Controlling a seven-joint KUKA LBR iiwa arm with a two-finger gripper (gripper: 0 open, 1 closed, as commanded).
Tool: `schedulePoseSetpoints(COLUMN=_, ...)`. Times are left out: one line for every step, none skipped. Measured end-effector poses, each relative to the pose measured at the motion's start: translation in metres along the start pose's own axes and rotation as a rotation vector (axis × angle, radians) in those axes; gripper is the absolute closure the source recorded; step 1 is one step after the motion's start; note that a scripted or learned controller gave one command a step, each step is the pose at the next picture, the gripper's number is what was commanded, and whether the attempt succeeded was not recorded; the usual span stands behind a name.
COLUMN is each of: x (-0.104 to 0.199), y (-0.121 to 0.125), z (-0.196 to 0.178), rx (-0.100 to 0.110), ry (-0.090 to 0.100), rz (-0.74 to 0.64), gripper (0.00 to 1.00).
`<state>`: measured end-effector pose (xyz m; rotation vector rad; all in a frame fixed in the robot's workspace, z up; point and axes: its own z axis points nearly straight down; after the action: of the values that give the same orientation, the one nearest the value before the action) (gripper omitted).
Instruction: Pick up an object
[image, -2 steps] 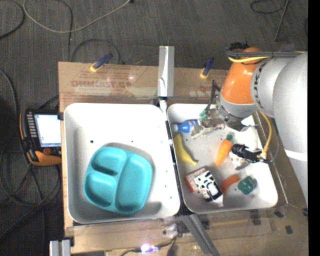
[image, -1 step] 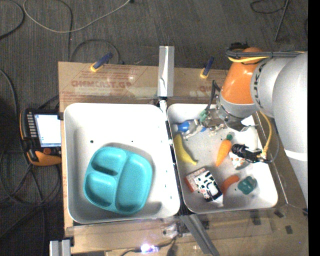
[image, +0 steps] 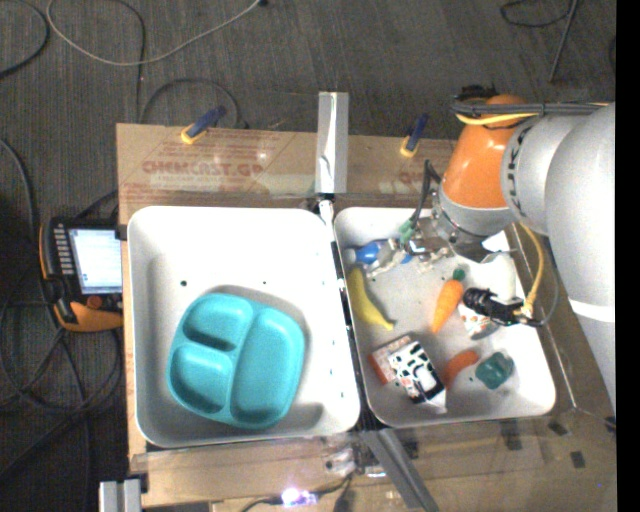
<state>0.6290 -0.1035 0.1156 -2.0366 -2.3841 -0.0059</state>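
The arm (image: 565, 190) bends over the right bin (image: 525, 397), pincer (image: 413, 246) by a blue object (image: 368, 252), its state unclear.

R bin (image: 552, 398) is crowded. Ref = carrot (image: 447, 303). Widest bare floor is just view-left of it, betw it & banana (image: 368, 300). Arm (image: 565, 170) + gripper (image: 417, 243) hang over the far side of the carrot, blocking that corner. Blue obj (image: 368, 252) sits up-left by the far wall. On the near side it's tight: patterned box (image: 410, 368) lower-left, orange piece (image: 460, 362) right below, teal obj (image: 494, 370) lower-right, w/ narrow gaps. Well left of the carrot is L bin (image: 140, 300): divided plate (image: 237, 358) takes the near middle, w/ open floor along the far wall.
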Motion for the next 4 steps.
schedulePoseSetpoints(x=-0.03, y=0.035, z=0.026, rx=0.012, ry=0.004, rz=-0.059, gripper=0.0)
schedulePoseSetpoints(x=-0.029, y=0.033, z=0.018, rx=0.023, ry=0.004, rz=-0.061, gripper=1.0)
schedulePoseSetpoints(x=0.02, y=0.043, z=-0.068, rx=-0.001, ry=-0.008, rz=0.001, gripper=1.0)
schedulePoseSetpoints(x=0.023, y=0.043, z=-0.086, rx=0.0, ry=-0.01, rz=0.458, gripper=1.0)
